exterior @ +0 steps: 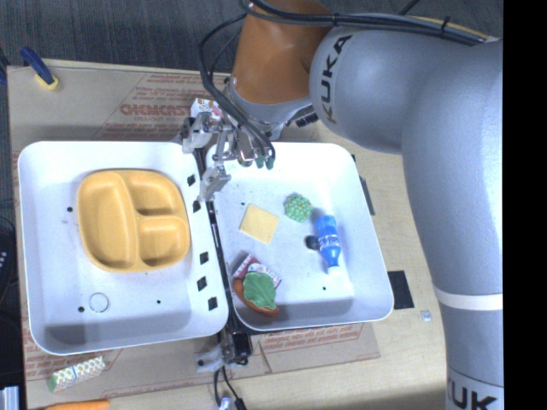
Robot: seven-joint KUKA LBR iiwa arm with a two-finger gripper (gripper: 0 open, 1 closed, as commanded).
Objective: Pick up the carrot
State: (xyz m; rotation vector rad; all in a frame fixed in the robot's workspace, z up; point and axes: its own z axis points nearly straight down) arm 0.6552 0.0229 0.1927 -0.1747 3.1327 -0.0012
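Carrot (256, 297): it lies at the near-left corner of the right bin (342, 165), orange body mostly under a green top, touching a small red-and-white packet (255, 269).
Handling: I judge it light, stiff and smooth, likely a toy; I would take hold across the orange body rather than the leafy part, though the bin wall crowds it.
Gripper (239, 150): mine hangs over the far-left corner of the right bin, well apart from the carrot; I cannot tell how it is set.
Right bin: also a yellow square (259, 224), a green knobbly piece (297, 207), a blue bottle (327, 243).
Left bin (43, 314): a yellow divided tray (132, 220).
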